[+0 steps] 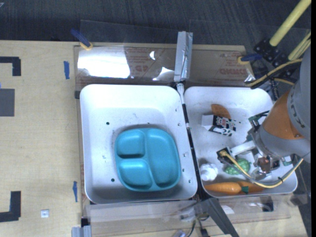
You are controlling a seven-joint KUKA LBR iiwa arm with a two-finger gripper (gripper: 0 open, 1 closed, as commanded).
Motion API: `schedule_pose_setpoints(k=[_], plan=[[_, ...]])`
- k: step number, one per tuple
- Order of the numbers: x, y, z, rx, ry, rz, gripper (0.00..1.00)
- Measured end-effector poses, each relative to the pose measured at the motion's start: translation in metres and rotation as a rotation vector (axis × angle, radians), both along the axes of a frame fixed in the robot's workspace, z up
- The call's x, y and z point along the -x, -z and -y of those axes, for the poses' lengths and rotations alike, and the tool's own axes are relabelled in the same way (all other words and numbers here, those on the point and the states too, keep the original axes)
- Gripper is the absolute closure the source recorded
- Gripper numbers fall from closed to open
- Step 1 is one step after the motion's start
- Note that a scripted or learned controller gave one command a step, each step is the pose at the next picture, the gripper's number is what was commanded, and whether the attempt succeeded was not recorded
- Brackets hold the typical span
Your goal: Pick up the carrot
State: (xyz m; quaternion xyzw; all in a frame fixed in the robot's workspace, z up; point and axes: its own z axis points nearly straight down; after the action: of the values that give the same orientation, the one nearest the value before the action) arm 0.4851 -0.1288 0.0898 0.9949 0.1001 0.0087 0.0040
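Grey arm [301, 107] coming in from three o'clock, bent down toward about seven o'clock. Orange band [281, 120] sitting just above the wrist, with yellow and black wires looping around it. Gripper [264, 164] pointing down low at the end of the arm, too tangled up and small to tell more about it.

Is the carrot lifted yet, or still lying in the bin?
Still lying in the bin. The carrot rests flat along the right bin's near wall, with the tool above and beside it.
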Motion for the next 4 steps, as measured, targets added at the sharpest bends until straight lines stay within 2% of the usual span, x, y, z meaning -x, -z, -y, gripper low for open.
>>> schedule_pose_setpoints(k=[1, 2, 3, 4], plan=[[0.003, -0.008, 0.0, -0.004, 0.002, -0.008, 1.0], [-0.028, -0.096, -0.086, -0.011, -0.009, -0.016, 1.0], [-0.051, -0.131, -0.021, -0.006, 0.003, -0.019, 1.0], [0.007, -0.125, 0.049, -0.007, -0.167, -0.024, 1.0]])
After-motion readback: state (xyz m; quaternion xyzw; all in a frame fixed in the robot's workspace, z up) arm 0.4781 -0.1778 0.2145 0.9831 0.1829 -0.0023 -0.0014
